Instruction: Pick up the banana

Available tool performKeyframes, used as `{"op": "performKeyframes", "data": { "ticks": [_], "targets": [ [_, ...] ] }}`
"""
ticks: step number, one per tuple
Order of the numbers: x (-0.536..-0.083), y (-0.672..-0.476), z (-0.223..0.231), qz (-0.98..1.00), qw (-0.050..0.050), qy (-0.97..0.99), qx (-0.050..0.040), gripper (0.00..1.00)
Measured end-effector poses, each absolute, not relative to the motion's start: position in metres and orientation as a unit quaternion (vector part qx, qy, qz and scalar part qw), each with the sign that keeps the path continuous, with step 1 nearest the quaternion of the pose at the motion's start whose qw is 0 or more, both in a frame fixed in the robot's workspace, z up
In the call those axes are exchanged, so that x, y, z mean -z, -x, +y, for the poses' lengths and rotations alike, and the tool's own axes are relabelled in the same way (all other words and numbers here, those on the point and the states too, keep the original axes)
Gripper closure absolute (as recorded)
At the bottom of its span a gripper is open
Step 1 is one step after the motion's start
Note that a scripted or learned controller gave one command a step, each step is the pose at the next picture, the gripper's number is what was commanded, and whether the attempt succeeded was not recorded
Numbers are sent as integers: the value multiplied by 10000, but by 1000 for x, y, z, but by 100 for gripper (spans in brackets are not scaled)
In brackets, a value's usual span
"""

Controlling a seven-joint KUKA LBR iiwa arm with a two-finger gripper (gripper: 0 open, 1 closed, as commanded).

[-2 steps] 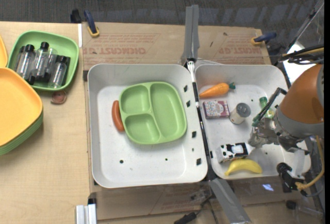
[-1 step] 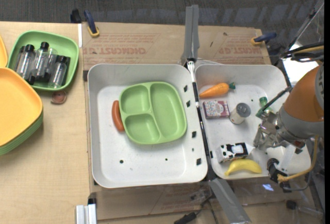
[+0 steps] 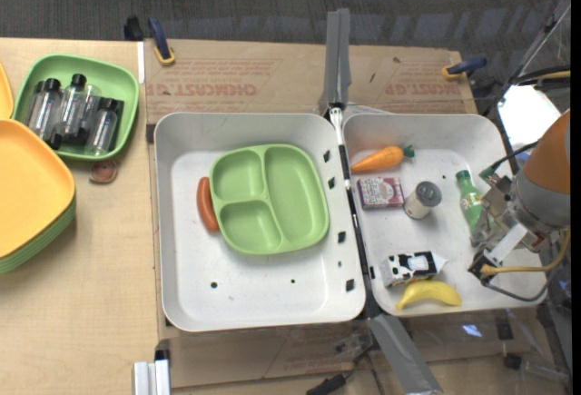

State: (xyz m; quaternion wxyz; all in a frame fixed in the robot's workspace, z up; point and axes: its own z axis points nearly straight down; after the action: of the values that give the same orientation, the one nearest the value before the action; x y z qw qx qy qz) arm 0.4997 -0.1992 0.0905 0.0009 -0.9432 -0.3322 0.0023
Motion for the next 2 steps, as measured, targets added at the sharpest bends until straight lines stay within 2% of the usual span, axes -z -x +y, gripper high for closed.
{"op": "performKeyframes", "data": {
  "ticks": [1, 2],
  "targets": [
    [-90, -476, -147, -2870, 18, 9579, -26, 100],
    [-90, -476, -211, -1623, 10, 9867, -26, 100]
  ]
}}
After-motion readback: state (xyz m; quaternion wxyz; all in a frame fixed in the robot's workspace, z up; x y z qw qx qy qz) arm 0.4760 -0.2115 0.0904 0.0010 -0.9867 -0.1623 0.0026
